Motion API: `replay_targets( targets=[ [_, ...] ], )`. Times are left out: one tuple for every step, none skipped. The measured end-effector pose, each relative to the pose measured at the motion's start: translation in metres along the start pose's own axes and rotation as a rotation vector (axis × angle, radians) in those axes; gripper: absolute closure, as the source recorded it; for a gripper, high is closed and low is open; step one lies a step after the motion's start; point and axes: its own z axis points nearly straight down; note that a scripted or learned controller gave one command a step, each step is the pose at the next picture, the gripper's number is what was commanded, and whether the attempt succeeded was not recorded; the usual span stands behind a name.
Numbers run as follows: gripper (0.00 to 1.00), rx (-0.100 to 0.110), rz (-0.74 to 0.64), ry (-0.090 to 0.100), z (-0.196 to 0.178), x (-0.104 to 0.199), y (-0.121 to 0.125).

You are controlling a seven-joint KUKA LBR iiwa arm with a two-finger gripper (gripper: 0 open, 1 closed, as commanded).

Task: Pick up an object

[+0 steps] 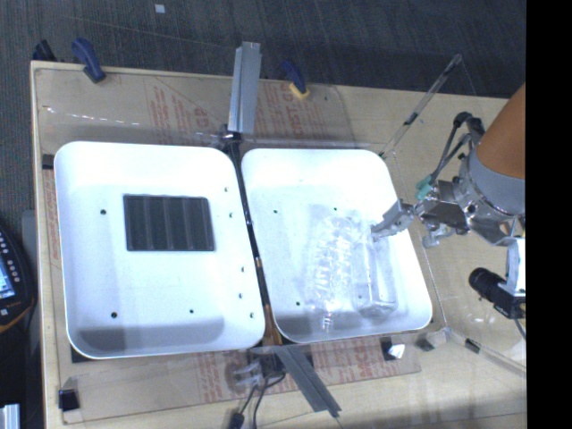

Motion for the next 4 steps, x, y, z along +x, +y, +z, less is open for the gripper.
replay_targets(
  targets=[
    [0.0,-0.005,-0.103,-0.001,-0.025,0.002,0.0],
    [0.0,-0.003,-0.132,0.0,-0.008,0.0,0.001],
    [0.0,-0.004,-0.131,0.0,-0.012,0.013,-0.001],
    [0.0,-0.007,-0.145,-0.002,-0.023,0.015,-0.002]
  ],
)
